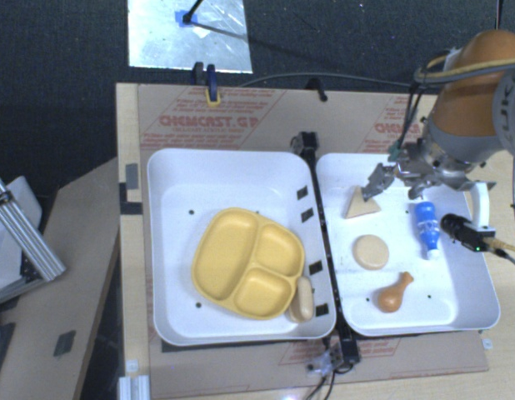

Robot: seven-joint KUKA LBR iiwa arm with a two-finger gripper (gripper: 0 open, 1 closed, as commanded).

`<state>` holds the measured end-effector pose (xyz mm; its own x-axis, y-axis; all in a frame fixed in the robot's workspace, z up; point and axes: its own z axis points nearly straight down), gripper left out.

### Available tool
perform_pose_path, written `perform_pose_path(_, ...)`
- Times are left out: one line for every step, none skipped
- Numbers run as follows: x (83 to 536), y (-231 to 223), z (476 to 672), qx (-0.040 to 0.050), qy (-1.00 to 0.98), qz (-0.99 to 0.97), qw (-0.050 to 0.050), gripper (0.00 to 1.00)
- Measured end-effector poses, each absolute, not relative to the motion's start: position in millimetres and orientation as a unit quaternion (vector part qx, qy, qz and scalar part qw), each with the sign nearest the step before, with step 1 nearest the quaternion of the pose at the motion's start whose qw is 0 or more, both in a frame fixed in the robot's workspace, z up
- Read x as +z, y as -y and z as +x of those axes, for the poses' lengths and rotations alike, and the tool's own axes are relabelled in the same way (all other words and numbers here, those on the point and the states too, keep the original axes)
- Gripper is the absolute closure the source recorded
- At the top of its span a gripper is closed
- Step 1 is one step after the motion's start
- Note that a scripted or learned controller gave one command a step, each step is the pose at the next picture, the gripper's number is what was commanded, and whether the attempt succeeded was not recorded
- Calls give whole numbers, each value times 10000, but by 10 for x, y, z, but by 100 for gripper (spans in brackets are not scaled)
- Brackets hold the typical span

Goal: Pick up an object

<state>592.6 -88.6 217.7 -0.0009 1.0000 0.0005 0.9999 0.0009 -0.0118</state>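
In the right bin (466, 307) lie a tan wedge (362, 205), a round pale biscuit (371, 252), a brown drumstick (394, 292) and a blue bottle (426, 228). My gripper (398, 186) hangs over the far part of this bin, between the wedge and the bottle. It stands open, one finger just above the wedge's top corner and the other by the bottle's cap. Nothing is between the fingers.
The left bin (174, 223) holds a yellow divided plate (249, 262) with a beige bread roll (303, 298) against its near right corner. A black divider (317, 223) runs between the bins. The arm (478, 98) comes in from the upper right.
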Motion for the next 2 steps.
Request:
perform_pose_path(2253, 885, 5951, -3, 7081, -7061, -5, 0)
perform_pose_path(1684, 932, 5870, 9, 7074, -7068, 11, 0)
